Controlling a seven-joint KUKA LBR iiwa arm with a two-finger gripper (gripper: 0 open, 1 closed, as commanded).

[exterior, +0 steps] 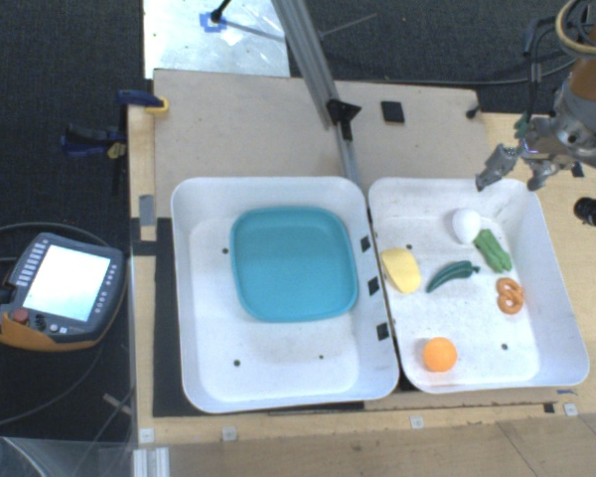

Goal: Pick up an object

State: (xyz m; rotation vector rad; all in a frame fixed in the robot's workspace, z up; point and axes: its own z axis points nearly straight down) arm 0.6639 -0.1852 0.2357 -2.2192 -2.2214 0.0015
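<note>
— So, where was the gripper (514, 170) when you checked?

— I saw it above the far right corner of the right bin (548, 256), hanging from the arm (584, 107). Its 2 fingers stood apart, spread wide, and I saw nothing between them.

— And the objects?

— All 6 lay in that right bin. A white egg-like piece (466, 225) sat near the far edge, touching a light green vegetable (494, 249) just beside it. A dark green pepper (451, 274) lay in the middle, a yellow piece (401, 269) against the left edge, a pretzel (510, 295) toward the right edge, and an orange (439, 354) close to the near edge.

— The left bin (204, 361)?

— I saw 1 teal plate (293, 264) there, lying flat in its middle. None of the objects touched the gripper.
</note>
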